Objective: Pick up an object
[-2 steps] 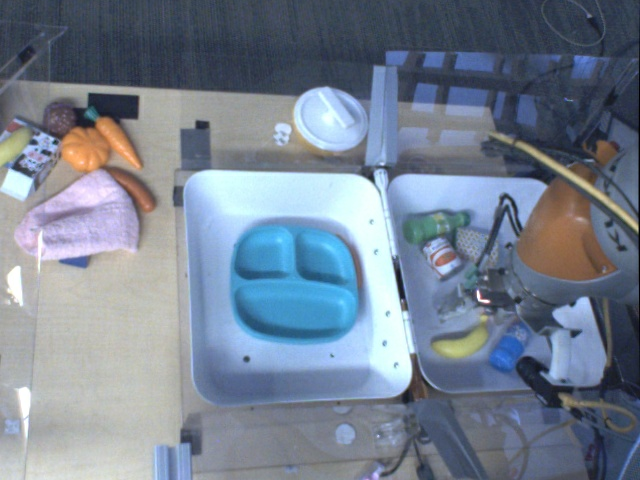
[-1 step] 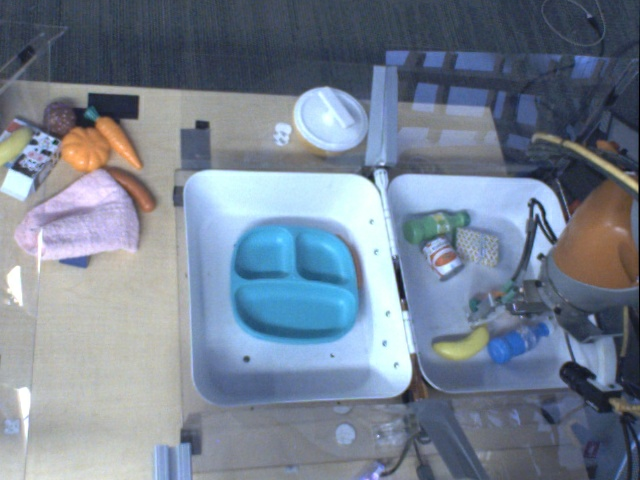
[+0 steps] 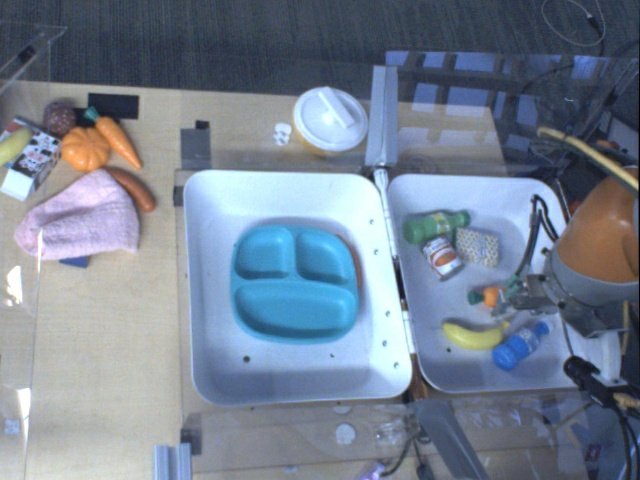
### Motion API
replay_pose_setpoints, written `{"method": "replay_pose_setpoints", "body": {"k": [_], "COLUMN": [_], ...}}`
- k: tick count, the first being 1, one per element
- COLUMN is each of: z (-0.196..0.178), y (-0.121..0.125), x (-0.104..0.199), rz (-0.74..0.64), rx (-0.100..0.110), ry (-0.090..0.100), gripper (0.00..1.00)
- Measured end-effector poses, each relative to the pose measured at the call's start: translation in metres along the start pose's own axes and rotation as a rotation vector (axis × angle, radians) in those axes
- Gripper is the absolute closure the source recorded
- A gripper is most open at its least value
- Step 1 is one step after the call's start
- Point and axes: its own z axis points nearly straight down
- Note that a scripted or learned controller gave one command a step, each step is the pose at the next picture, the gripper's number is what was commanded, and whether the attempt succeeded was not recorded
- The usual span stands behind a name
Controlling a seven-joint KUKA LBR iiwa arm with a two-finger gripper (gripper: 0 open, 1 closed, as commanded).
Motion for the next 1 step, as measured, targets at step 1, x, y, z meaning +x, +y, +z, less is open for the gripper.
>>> {"method": "replay_pose_setpoints", "body": {"k": [1], "z": [-0.1186], "y": [0.0217], "x": [0.0185], "rz": [0.262], "rx": [0.023], "ry": [0.005], "gripper": [1.00]}}
